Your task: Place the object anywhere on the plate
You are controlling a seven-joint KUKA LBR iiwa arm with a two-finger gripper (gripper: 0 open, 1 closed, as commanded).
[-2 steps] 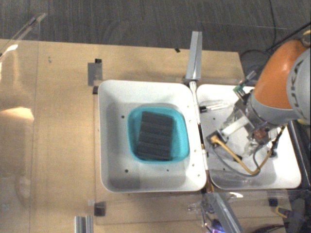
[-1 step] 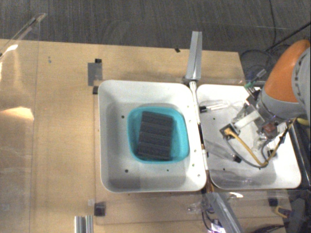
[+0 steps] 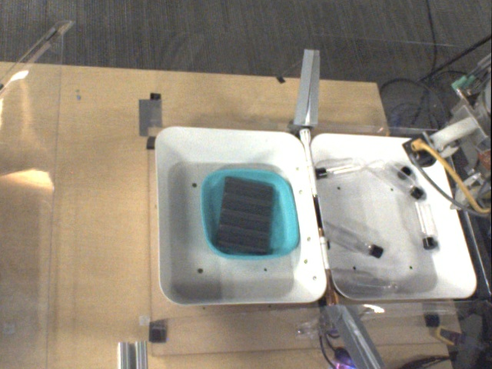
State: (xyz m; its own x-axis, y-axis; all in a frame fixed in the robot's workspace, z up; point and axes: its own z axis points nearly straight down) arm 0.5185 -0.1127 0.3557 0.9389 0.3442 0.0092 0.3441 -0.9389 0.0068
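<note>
at the bottom edge of the frame a metal bracket (image 3: 132,354) and a small black block (image 3: 157,330) sit on the wooden worktop (image 3: 77,244), and some cabling with a purple glow (image 3: 344,356) shows just below the seam between the bins. above these, the left bin (image 3: 175,283) takes up the centre of the frame; a turquoise plate (image 3: 286,206) lies flat on its floor, slightly toward the bin's right side. the object, a dark ribbed block (image 3: 246,212), lies on the plate, well inside its rim, with its long side running from lower to upper frame and tilted a little clockwise. the right bin (image 3: 384,229) touches the left bin along a shared edge and holds several clear tubes with black caps (image 3: 372,249), scattered apart from one another over its floor. at the right edge of the frame, above the right bin's far corner, part of the arm (image 3: 461,133) shows with a yellow cable (image 3: 442,167) looping beside it; the end effector cannot be made out there, so i cannot tell whether it is open or closed. farther up, a grey upright post (image 3: 309,91) rises from the seam between the bins, another black block (image 3: 154,114) sits on the worktop at upper left of the left bin, and dark carpet (image 3: 231,14) fills the top of the frame.
</note>
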